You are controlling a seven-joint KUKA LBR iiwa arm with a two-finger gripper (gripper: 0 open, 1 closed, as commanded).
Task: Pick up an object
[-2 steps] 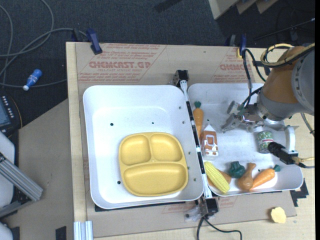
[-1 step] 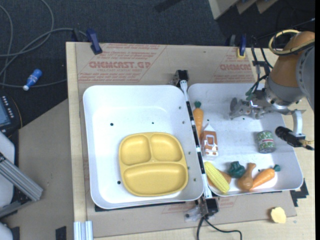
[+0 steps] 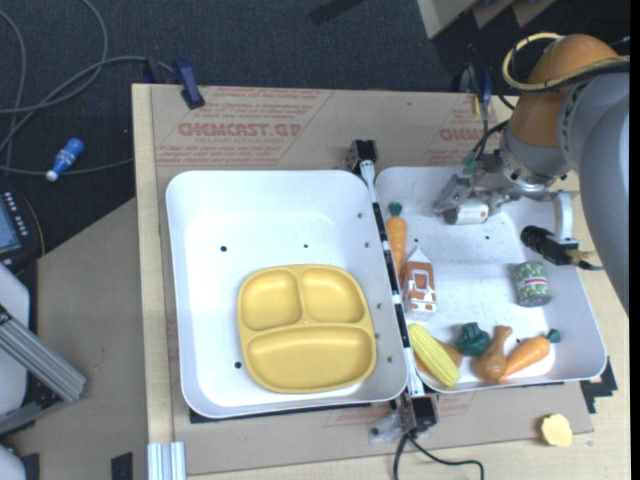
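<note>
The gripper [image 3: 468, 206] is hung over the right bin's [image 3: 430, 183] far bare floor; finger spread cannot be told. A descent squarely over the can [image 3: 534, 283] is advised.

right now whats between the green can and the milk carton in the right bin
In the camera view the stretch between the green can and the milk carton is bare white floor of the right bin; nothing lies on it.
</note>
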